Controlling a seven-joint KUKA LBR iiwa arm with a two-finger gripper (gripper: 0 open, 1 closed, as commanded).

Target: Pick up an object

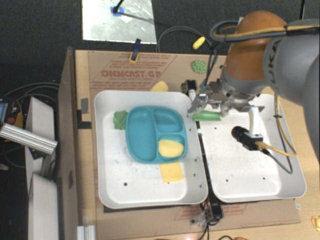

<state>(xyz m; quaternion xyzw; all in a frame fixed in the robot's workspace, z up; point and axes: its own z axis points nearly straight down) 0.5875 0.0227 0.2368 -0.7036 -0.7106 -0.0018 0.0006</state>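
Observation:
My gripper (201, 105) hangs over the far left corner of the right bin (250, 184), close to the wall shared by the two bins. Directly beneath it lies a green stick-shaped object (207, 116), pointing left to right; I cannot make out whether it is gripped. In the left bin (112, 184) sits a blue divided plate (145, 134) with a yellow rounded piece (170, 147) in its near right compartment. A flat yellow square (172, 172) lies just in front of the plate. A green leafy piece (120, 119) rests against the plate's left side.
Behind the bins, on the cardboard sheet (130, 74), lie a yellow rounded piece (160, 87), a green dotted piece (200, 65) and a small black and white item (190, 88). The arm's orange band (255, 39) looms over the right bin's far edge.

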